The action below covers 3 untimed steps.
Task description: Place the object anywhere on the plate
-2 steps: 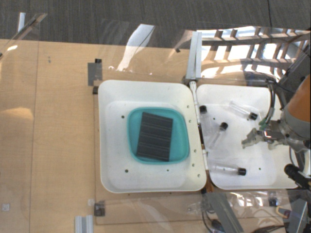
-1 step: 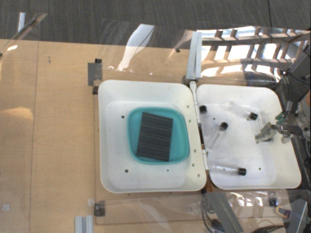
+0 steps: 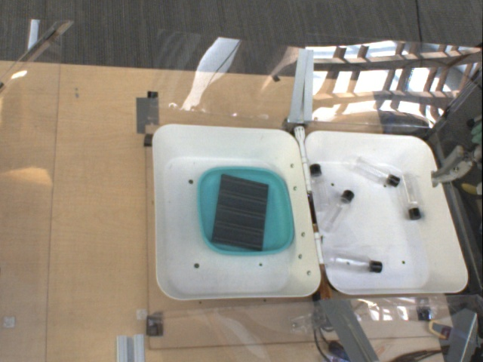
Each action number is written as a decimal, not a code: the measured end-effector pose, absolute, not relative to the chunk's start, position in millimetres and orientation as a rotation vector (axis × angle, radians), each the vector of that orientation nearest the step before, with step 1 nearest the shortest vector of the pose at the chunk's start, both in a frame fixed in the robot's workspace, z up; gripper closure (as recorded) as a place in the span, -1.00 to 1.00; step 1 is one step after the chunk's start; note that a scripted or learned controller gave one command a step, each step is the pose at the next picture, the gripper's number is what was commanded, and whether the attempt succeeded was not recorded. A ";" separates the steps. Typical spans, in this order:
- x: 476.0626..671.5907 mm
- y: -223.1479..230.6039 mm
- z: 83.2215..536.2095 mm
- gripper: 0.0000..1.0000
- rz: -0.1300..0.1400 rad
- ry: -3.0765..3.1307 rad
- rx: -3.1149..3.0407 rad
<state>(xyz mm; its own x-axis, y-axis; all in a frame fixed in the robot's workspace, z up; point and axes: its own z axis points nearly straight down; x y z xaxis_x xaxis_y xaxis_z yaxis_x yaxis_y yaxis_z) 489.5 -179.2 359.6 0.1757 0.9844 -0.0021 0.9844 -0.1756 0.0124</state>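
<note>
Wooden bench [image 3: 75,202]: dark ridged block [image 3: 241,213] flat on teal plate [image 3: 281,228].

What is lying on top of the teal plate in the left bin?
A dark ribbed rectangular block lies flat on the teal plate, inside its rim and slightly turned. The plate's middle is covered by the block, so anything under it cannot be seen.

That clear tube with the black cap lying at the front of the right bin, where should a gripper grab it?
Probably across the middle of the clear tube with the black cap, coming straight down: it lies flat, with free floor on both sides.
</note>
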 end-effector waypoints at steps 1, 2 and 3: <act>489.2 -184.7 437.4 -1.00 0.013 1.628 2.672; 488.6 -197.1 436.4 -1.00 0.010 1.472 2.765; 488.5 -197.3 436.0 -1.00 0.012 0.922 2.995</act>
